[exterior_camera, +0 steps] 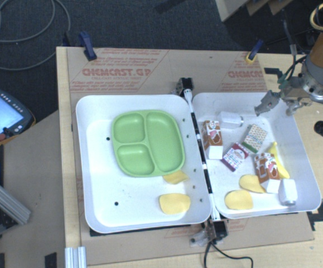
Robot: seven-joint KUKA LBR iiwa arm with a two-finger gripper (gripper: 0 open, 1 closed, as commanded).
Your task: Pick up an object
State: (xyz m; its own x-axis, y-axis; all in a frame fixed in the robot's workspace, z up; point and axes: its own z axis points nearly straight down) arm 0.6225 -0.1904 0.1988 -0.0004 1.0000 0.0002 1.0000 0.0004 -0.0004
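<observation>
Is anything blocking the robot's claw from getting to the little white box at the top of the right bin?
Nothing visible does. The gripper hangs over the right bin's far right corner, and the white box lies to its left on bare bin floor. The cartons and packets lie nearer the camera, off that path.

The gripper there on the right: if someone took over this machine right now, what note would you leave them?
Gripper: over the right bin's far right corner, fingers spread, nothing between them.
Right bin: small cartons and packets in the middle, two yellow pieces near the front.
Left bin: green divided plate, with two more yellow pieces in front of it.
Done: nothing picked yet.
Left: lower onto one item, close on it, lift it.
</observation>
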